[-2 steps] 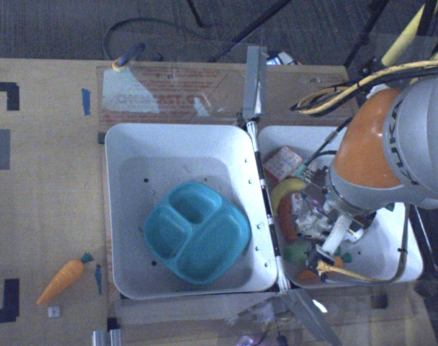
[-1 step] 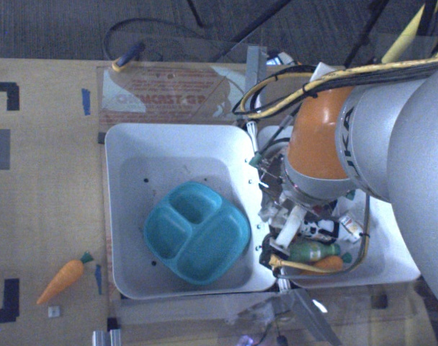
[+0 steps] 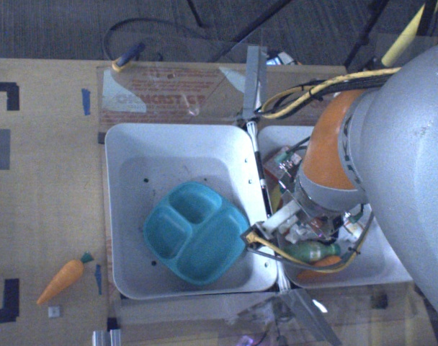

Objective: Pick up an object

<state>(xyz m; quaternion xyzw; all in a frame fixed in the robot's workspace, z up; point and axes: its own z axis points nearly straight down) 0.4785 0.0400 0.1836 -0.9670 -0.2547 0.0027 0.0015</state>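
Overhead, the grey arm [image 3: 406,171] reaches in from the right, its orange band [image 3: 327,146] above the right bin [image 3: 381,262]. The gripper [image 3: 295,225] is low in that bin near the divider between the bins; cables and wrist hardware cover it, so whether it is wide, narrow or holding anything cannot be told. Just beneath it lie a green object [image 3: 313,251] and an orange object [image 3: 323,262], kinds unclear, partly hidden. A small reddish item [image 3: 285,163] sits nearer the bin's far end. In the left bin [image 3: 132,150]: a teal divided plate [image 3: 196,231], three compartments, lying flat toward the near right corner. On the bench [image 3: 46,193] outside, left of the bins, a toy carrot [image 3: 60,281].
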